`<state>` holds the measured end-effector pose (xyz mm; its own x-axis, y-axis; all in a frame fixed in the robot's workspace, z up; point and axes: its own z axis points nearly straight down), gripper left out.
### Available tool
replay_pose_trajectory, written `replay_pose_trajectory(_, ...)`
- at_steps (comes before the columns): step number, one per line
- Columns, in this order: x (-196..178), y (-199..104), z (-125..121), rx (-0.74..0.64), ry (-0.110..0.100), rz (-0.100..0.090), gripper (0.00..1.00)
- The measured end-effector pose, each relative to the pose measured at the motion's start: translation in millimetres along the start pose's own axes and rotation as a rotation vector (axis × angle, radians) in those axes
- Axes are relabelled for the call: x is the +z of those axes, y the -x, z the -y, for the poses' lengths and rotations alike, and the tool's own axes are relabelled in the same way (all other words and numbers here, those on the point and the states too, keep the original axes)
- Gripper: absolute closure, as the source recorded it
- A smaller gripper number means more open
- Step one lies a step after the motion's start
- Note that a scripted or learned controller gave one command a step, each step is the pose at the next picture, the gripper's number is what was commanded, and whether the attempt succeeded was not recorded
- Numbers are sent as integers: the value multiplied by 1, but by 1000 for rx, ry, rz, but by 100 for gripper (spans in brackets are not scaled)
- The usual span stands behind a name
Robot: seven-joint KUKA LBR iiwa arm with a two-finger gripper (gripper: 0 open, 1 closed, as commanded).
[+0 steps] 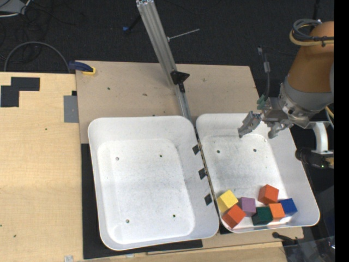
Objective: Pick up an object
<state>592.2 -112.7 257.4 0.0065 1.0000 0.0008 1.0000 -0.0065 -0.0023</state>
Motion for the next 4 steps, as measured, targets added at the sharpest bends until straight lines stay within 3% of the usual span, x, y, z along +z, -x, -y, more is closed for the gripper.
replay_pose_trajectory(1, 115, 29, -45, -4, -7, 1, 0)
replay_pose_trajectory(2, 99, 29, -46, -4, -2, 1, 100)
replay_pose_trajectory(3, -120, -6, 1, -9, 9, 1, 100)
replay_pose_trajectory(4, -139, -93, -14, -14, 3, -1, 100)
